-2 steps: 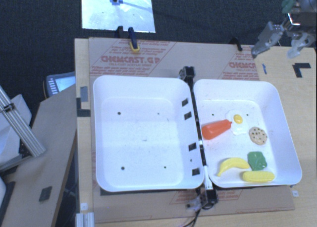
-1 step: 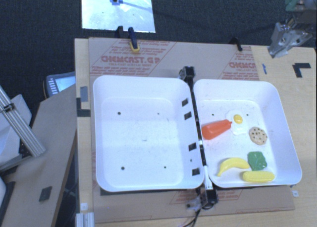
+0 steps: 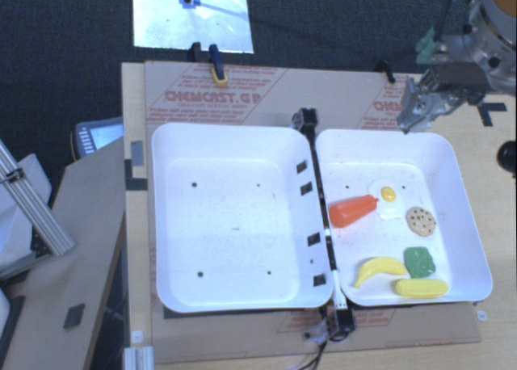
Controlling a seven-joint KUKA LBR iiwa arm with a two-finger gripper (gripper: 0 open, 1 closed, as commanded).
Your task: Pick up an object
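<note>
Six toy foods are lying in the right bin (image 3: 452, 158), all in its lower and middle part. A carrot (image 3: 352, 211) is resting nearest the divider, pointing toward a fried egg (image 3: 388, 197) just beside its tip. A round cookie (image 3: 420, 220) is sitting just below and right of the egg. Further toward the near rim, a banana (image 3: 380, 269) is curving beside a green leafy piece (image 3: 419, 261), and a yellow corn cob (image 3: 421, 287) is lying just under that green piece, close to the bin's front wall.

The claw (image 3: 414, 118) is hanging over the far rim of the right bin, near its back wall and well apart from every one of the foods, with nothing between its fingers. The fingers are pointing down and appear to be slightly parted, though at this size the gap is hard to make out, so their state cannot be told with any certainty. The grey arm (image 3: 489, 37) is reaching in from the upper right.

The left bin (image 3: 161, 223) is sitting beside the right one, the two touching along a clipped seam. Both are resting on a cardboard sheet (image 3: 242, 94) spread over the desk (image 3: 93, 223).
</note>
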